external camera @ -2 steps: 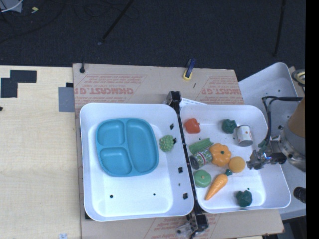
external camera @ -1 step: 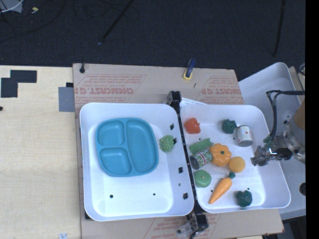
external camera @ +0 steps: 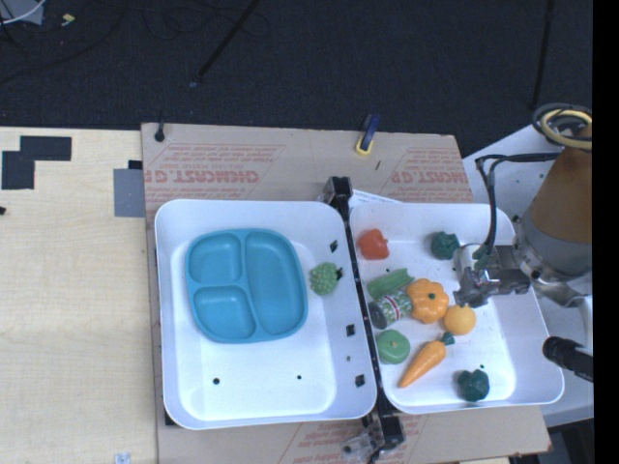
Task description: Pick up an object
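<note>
Where the gripper [external camera: 471, 291] hangs just above the small orange ball [external camera: 460, 320], finger state unreadable, arm cut off at right.

A divided tray [external camera: 245, 286] lies in the left bin [external camera: 184, 375]; toy foods [external camera: 427, 301] crowd the right bin [external camera: 527, 375].

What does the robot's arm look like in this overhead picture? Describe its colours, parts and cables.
The grey arm enters from the right, with a broad orange band above the wrist. A black cable loops beside it. It ends in a small metallic grey gripper of blocky parts.
</note>
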You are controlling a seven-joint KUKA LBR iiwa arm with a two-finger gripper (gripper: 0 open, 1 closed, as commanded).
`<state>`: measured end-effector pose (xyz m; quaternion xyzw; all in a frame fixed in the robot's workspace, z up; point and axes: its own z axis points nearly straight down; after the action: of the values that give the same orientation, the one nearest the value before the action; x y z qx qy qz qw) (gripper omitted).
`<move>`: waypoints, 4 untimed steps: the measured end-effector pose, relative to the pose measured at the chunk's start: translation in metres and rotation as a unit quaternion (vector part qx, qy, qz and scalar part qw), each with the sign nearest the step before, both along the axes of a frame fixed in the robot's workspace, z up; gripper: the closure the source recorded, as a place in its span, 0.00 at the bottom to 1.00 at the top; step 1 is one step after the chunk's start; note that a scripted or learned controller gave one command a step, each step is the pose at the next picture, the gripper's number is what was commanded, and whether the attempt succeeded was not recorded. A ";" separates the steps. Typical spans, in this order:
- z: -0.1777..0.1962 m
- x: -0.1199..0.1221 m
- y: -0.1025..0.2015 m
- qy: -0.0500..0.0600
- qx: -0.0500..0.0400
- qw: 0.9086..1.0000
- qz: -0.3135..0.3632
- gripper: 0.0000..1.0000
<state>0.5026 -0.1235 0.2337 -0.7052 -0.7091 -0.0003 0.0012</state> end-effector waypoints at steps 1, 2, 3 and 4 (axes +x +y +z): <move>0.002 0.005 0.047 0.001 0.000 1.000 0.000 1.00; -0.015 0.001 0.053 0.002 -0.001 1.000 -0.002 1.00; 0.004 0.007 0.054 0.000 -0.001 1.000 -0.002 1.00; -0.005 0.015 0.049 0.001 -0.001 1.000 -0.003 1.00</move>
<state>0.5175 -0.0745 0.2291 -0.7074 -0.7068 0.0014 0.0011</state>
